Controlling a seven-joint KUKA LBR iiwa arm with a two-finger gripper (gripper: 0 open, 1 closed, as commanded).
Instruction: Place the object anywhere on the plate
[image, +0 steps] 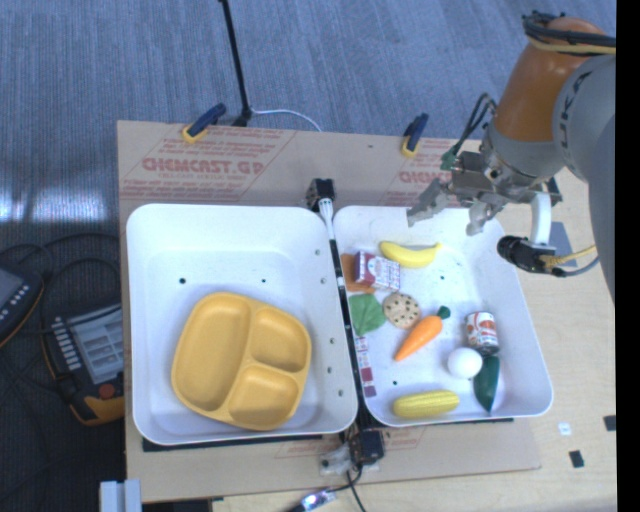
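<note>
A yellow three-compartment plate (241, 357) lies in the left bin (160, 235) with nothing on it. The right bin (520, 300) holds several toy foods: a banana (408, 254), a red-and-white packet (372, 270), a green leaf (365, 314), a cookie (400, 309), a carrot (419, 336), a small can (482, 330), a white egg (464, 362), a dark green vegetable (487, 384) and a corn cob (426, 403). My gripper (448, 214) hangs open above the right bin's far edge, just beyond the banana, with nothing between its fingers (424, 205).
The divider (338, 300) between the two bins runs down the middle. Clamps (204, 121) hold the cardboard base at the back, and a black pole (236, 60) rises behind the left bin. The arm (545, 80) reaches in from the upper right.
</note>
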